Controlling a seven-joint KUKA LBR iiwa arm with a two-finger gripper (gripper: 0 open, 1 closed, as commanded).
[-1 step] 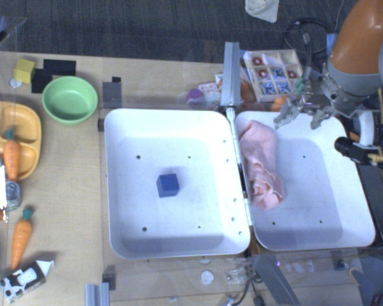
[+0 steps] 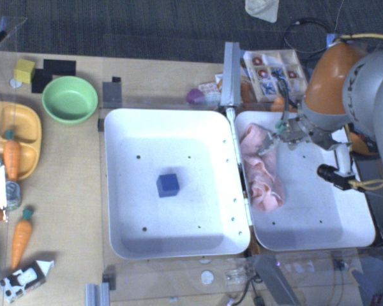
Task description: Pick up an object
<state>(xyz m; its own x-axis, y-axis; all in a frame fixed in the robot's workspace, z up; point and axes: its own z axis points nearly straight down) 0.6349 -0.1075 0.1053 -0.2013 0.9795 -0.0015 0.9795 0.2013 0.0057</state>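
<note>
One candidate sits right at me: my gripper (image 2: 272, 140) is over the top end of the pink soft thing (image 2: 263, 177) in the right bin (image 2: 325, 234). Open or closed, can't tell from this angle; nothing visibly gripped, so I'm counting the pick as not done.

The pink thing lies lengthwise along the bin's left wall, touching it or just beside it. Guess: that's where it slumped, and it's limp, so it'll sag and may slip.

Room: tight on the wall side, so a jaw could clip the rim there. Lots of bare floor towards my arm's side, so I'd approach from there and lift straight up.

Next out, the left bin (image 2: 147, 123) holds a blue cube (image 2: 168, 184), near the middle and well clear of every wall. Rigid, free all round, the easier grab if this one fails.

Furthest: green bowl (image 2: 69, 99) and yellow tray (image 2: 22, 123) on the bench, outside both bins. Not my concern.
</note>
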